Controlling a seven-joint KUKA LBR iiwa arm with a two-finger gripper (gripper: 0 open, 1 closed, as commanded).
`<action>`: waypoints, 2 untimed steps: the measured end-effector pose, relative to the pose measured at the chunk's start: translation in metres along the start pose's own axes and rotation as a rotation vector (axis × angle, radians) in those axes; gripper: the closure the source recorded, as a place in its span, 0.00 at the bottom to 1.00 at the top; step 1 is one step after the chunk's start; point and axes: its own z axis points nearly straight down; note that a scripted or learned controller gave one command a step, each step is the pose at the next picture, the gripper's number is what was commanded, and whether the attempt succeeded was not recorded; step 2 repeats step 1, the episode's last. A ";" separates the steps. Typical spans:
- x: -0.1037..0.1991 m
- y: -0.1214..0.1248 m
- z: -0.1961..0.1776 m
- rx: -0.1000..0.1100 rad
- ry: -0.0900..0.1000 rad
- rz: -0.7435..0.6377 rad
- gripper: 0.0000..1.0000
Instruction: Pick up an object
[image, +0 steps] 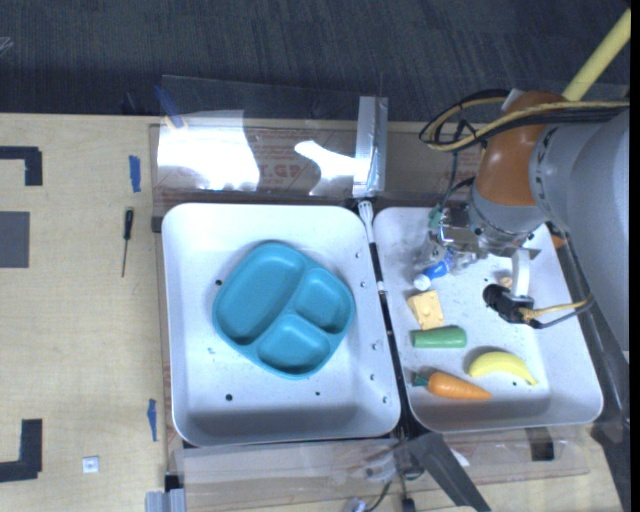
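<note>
Overhead, gripper (441, 256) above right bin (575, 395)

A blue three-compartment plate (285, 307) lies tilted in the left white bin (190, 400). On the pale wooden surface (70, 350) to the left lie a thin screwdriver (127, 240) and strips of blue tape (134, 172), with black corner marks (28, 165) near its edge. A clear plastic sheet (220, 150) stands behind the bin.
</note>
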 end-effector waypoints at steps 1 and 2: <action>0.059 0.014 -0.096 -0.003 0.002 -0.144 1.00; 0.059 0.014 -0.096 -0.003 0.002 -0.144 1.00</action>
